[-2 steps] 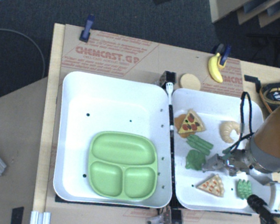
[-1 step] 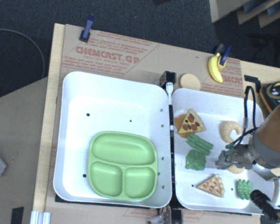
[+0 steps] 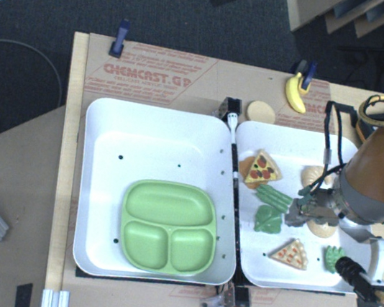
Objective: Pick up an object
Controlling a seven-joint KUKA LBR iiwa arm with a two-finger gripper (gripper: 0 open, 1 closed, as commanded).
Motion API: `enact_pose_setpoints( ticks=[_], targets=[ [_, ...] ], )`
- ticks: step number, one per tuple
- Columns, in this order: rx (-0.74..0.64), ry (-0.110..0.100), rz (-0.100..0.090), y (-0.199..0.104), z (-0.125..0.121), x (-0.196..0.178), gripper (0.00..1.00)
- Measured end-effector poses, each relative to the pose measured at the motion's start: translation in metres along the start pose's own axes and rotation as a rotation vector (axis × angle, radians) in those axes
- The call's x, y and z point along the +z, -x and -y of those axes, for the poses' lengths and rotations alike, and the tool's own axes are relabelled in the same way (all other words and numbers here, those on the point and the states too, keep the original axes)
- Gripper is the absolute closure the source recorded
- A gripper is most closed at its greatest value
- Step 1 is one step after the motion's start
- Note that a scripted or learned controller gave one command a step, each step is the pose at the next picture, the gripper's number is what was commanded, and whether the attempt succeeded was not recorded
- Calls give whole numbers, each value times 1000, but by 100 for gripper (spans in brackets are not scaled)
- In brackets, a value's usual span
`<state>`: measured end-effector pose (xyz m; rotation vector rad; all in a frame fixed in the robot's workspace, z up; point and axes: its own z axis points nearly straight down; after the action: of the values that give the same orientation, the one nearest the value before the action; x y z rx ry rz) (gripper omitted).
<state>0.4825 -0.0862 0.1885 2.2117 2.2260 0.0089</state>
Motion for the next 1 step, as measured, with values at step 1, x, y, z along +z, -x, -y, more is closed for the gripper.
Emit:
enact_pose_setpoints(
  ticks=[1],
  targets=[
    [9,-16,0,20,7,80,100]
  ],
)
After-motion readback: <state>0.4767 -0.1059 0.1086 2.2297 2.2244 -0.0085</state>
